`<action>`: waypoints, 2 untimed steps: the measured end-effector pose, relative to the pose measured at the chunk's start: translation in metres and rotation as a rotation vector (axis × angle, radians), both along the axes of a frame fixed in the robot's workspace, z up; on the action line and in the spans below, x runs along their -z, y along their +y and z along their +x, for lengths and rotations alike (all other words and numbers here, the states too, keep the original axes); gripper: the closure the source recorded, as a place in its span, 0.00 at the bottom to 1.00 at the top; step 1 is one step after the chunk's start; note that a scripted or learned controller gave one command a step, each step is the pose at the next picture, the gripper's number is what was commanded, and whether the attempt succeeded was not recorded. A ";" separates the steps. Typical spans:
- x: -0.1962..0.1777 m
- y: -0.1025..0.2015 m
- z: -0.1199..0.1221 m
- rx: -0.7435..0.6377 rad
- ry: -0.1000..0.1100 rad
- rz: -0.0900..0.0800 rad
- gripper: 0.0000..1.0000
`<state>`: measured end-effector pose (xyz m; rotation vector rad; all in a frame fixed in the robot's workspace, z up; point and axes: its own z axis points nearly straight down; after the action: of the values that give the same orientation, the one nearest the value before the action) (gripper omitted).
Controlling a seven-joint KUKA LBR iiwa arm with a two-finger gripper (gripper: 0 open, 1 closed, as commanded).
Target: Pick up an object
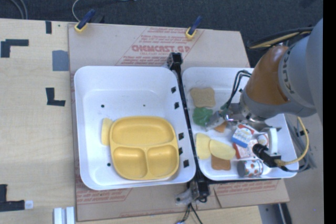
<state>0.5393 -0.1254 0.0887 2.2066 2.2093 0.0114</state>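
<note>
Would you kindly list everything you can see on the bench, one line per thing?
left bin: one, white, left half of the board.
right bin: one, white, beside it.
divided tray: one, yellow, three compartments, in the left bin.
toast piece: one, tan, top of the right bin.
green item: one, below the toast.
yellow pieces: two, lower left of the right bin.
brown piece: one, under the yellow pieces.
clamps: two, blue and yellow, board's far edge.
arm: one, grey with orange band, over the right bin.
</note>
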 end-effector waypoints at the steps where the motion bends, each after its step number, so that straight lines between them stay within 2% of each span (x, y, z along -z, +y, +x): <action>1: 0.000 0.020 0.044 0.001 0.013 0.000 0.00; 2: 0.000 0.014 0.054 0.000 0.017 0.009 0.00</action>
<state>0.5932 -0.1112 0.0883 2.2199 2.2230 0.0025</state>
